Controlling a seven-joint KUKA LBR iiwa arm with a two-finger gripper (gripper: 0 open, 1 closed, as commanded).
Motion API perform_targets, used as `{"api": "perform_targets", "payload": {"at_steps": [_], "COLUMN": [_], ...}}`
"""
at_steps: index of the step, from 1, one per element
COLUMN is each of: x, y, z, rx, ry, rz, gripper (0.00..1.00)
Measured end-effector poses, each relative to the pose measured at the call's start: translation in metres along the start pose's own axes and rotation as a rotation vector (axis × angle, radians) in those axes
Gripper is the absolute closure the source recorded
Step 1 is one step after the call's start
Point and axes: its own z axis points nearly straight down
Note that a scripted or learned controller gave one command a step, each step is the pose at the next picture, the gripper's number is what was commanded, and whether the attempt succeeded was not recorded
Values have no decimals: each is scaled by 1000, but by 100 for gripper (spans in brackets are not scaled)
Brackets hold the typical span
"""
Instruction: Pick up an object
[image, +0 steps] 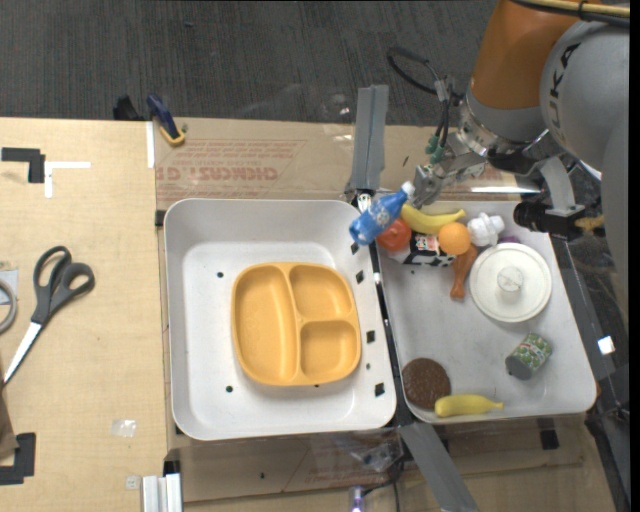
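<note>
The near rim of the right bin holds a small yellow banana and a brown disc, with a green patterned can beside them; all lie well in front of the claw. Mid-bin sits a white lidded bowl, between those items and the claw. The claw hangs at the far left corner of the right bin. Directly beneath and just in front of it lies a cluster: blue bottle, second banana, orange ball. Finger spacing cannot be determined, and no object is visibly held. Judged step: approach, with the grasp not yet made. The next move likely requires descending onto one cluster item, probably the blue bottle or the second banana, while avoiding the bin wall.
</note>
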Motion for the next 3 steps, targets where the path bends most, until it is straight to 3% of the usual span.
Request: {"api": "perform_targets", "payload": {"at_steps": [1,2,3], "x": [-38,-37,3], "y": [-34,-34,-96], "z": [-86,-86,60], "rx": [-1,0,1], "ry": [-1,0,3], "rz": [-36,-37,-109], "gripper": [100,0,0]}}
